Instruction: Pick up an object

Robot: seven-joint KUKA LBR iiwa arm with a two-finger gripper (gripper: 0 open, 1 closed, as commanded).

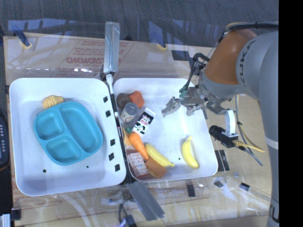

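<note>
So you've got the arm (246, 60) reaching in from the right, grey with the orange band sitting over the top right corner of the right bin (163, 129). Left bin (28, 141) sits just beside it, the two touching along the middle divider.

Left bin holds a blue divided tray (67, 132), three compartments, lying flat and slightly rotated. A yellow corn cob (52, 100) sits at the tray's upper left edge, touching it.

Claw (176, 105) hangs over the upper right part of the right bin, above bare white floor. You can see its fingers spread apart, nothing between them.

Pickable items in the right bin, all well left of or below the claw:
- banana (190, 152) lying alone near the right wall, lower half of the bin
- second banana (158, 155) near the bottom, angled, touching the carrot (138, 145)
- brown and red blocky items (142, 167) stacked in the bottom left corner, can't tell what they are
- small carton with a black and white print (144, 122) mid-left
- grey can (129, 111) just beside it, against the divider
- orange-red piece (137, 98) and a dark round piece (123, 100) at the top of that cluster
</note>
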